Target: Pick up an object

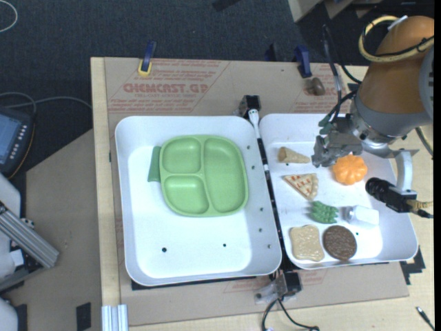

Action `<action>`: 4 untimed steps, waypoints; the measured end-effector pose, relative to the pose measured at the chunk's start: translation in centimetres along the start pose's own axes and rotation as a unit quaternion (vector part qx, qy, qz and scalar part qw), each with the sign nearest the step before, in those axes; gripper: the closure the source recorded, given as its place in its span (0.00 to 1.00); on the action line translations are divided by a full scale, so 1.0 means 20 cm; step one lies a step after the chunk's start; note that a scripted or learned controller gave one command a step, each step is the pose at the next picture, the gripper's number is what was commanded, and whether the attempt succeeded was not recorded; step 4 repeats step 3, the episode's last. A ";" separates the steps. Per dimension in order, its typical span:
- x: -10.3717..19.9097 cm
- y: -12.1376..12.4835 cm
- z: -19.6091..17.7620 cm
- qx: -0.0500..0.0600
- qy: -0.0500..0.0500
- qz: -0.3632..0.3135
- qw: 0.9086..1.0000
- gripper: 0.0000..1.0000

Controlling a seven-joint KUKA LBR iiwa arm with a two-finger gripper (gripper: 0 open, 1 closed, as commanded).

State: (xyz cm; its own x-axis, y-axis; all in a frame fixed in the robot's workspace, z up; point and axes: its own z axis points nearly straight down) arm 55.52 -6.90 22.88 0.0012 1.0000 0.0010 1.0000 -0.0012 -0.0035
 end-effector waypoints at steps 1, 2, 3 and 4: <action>0.03 -0.08 0.00 0.000 0.000 0.000 1.000 1.00; 0.05 0.00 0.06 -0.002 -0.001 -0.001 1.000 1.00; 0.05 -0.04 0.06 0.000 0.000 0.000 1.000 1.00; 0.05 -0.04 0.06 0.000 0.000 0.000 1.000 1.00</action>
